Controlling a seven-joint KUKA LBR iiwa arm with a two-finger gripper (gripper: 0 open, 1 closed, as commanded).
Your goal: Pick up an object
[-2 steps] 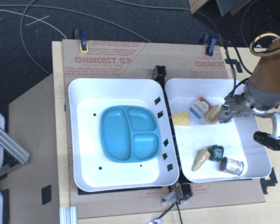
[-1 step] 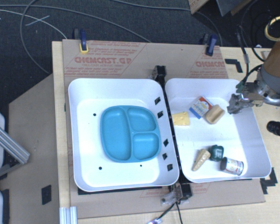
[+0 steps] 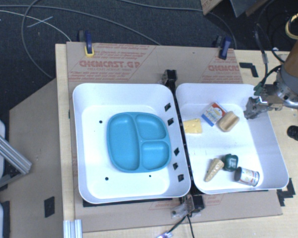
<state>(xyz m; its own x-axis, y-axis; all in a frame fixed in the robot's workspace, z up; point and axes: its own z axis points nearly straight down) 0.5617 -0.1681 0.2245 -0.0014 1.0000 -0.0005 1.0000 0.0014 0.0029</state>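
The right bin point(image 3: 268, 148) holds several small objects. A yellow cheese wedge point(image 3: 192, 127) lies near its left wall. A blue and red box point(image 3: 213, 114) and a tan bread roll point(image 3: 228, 121) lie beside each other further right. Near the front lie an ice-cream cone point(image 3: 214, 168), a dark green piece point(image 3: 231, 161) and a small can point(image 3: 247, 176). My gripper point(image 3: 252, 108) hangs over the right bin's far right part, just right of the bread roll and apart from it. Nothing shows between its fingers.
The left bin point(image 3: 84, 133) holds a blue divided plate point(image 3: 138, 142). Black clips run along the wall between the two bins point(image 3: 175, 133). Blue clamps point(image 3: 89, 43) hold the cardboard sheet at the back. Cables lie on the dark floor beyond.
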